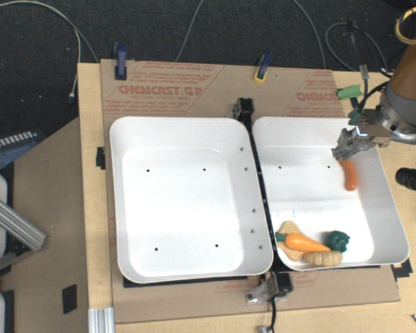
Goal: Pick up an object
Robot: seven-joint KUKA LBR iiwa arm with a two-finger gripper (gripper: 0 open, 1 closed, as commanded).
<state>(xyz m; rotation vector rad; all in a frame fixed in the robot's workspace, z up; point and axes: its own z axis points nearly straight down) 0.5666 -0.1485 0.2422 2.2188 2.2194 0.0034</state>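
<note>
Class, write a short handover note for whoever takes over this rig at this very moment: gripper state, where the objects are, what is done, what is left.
Gripper: over the far side of the right white bin, an orange sausage-shaped piece hanging from the jaws, so apparently gripped.
Other things: toy carrot with green top and tan lumpy piece at the right bin's near-left corner.
Done: grasp seemingly made.
Left: confirm the lift holds.

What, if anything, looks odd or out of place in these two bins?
An orange sausage-shaped object hangs just below the gripper over the right bin, while the other toys, including a carrot, huddle in that bin's near-left corner.
</note>
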